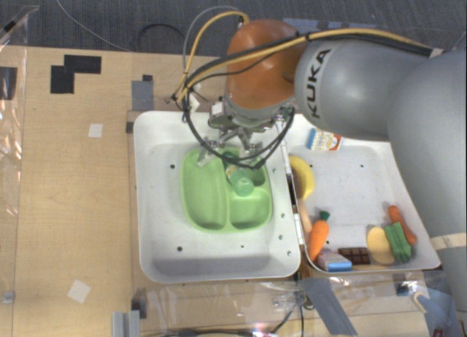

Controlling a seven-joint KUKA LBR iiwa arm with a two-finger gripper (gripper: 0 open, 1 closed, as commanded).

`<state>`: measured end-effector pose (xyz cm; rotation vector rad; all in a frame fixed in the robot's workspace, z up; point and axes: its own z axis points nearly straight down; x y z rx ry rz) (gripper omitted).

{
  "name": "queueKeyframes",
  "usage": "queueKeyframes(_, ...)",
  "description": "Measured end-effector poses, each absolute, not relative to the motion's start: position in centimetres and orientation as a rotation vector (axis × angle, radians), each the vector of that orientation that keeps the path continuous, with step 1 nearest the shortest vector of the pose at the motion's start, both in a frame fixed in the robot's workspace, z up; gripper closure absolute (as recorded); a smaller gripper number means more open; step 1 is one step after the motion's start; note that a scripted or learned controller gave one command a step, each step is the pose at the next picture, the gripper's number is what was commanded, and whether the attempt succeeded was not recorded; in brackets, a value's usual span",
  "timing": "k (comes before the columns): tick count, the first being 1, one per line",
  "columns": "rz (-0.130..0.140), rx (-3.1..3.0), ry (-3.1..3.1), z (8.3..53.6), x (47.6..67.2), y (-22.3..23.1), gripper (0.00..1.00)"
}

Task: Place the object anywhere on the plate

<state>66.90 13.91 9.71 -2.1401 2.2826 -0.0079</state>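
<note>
On the wooden surface (pixel 66 204), the left bin (pixel 157 248) holds a green divided plate (pixel 211 200). A pale green object (pixel 241 180) sits in its right compartment, directly under the pincer (pixel 237 155); I cannot tell how the pincer stands. The right bin (pixel 357 164) holds a banana (pixel 303 176) and carrot (pixel 318 235).
</note>
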Motion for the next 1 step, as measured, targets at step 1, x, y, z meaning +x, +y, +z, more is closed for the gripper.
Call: queueKeyframes(1,-0.014,-2.319,2.103,18.93,53.52,7.18,0.00)
